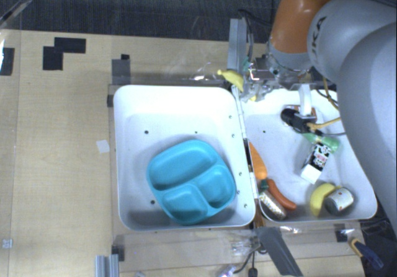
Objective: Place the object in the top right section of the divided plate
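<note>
Gripper (253,87) at the bins' shared top edge, clamped on a small banana (232,77); blue divided plate (191,181) in left bin (133,145).

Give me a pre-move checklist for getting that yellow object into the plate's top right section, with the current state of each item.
1. Yellow object located: ok, it sits at the top of the wall between the two bins, beside the gripper.
2. Object secured between the fingers: cannot tell, the wrist hides the contact.
3. Blue divided plate in place: ok, it lies in the left bin.
4. Plate sections free of items: ok, all three look bare.
5. Path from the gripper to the plate: ok, nothing stands on the left bin's floor between them.
6. Right bin clutter away from the path: ok, it lies lower right.
</note>
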### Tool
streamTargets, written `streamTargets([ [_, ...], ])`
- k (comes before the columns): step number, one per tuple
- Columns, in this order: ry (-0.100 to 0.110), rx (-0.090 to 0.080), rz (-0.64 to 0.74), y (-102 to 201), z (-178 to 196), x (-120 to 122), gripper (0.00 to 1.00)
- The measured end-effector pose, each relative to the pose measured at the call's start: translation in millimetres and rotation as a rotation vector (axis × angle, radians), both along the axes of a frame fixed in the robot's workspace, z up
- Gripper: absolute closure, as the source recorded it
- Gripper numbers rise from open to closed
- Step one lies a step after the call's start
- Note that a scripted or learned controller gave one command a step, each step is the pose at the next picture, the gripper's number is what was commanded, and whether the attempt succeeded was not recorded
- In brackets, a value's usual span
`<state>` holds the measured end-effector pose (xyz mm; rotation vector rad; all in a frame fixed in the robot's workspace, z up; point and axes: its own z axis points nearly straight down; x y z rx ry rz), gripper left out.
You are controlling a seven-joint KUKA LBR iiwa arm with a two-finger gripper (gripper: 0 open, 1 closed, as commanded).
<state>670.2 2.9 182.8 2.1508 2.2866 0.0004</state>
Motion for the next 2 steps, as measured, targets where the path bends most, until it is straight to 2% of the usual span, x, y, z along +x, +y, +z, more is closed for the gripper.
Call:
streamTargets([
  [1,0.002,0.002,0.026,57.2,-0.9,-88.5,1.00],
  [2,0.005,0.001,-0.054,119.4,-18.5,-182.9,1.00],
])
